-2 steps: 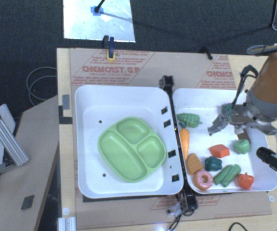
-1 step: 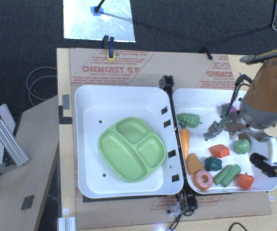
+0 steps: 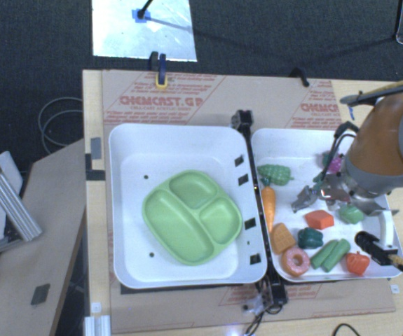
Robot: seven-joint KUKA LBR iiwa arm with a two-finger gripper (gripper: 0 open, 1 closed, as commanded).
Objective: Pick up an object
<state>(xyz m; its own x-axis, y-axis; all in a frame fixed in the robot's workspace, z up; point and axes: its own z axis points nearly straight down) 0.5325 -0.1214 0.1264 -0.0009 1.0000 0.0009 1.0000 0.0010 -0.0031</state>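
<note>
My gripper (image 3: 305, 199) hangs low over the middle of the right bin (image 3: 296, 142), reaching in from the right. It sits just above and left of a red-orange wedge (image 3: 319, 220). An orange carrot (image 3: 268, 203) lies to its left and a bumpy green vegetable (image 3: 275, 173) to its upper left. In front lie a dark green pepper (image 3: 310, 239), an orange bread piece (image 3: 282, 236), a pink-iced donut (image 3: 296, 261), a green pickle (image 3: 331, 254) and a red tomato (image 3: 357, 263). Nothing is visibly held.
The left bin (image 3: 134, 159) holds a light green divided plate (image 3: 191, 217). A pale green piece (image 3: 350, 214) and a pink item (image 3: 334, 163) lie partly under the arm's wrist (image 3: 383, 145). A black divider (image 3: 254, 187) separates the bins.
</note>
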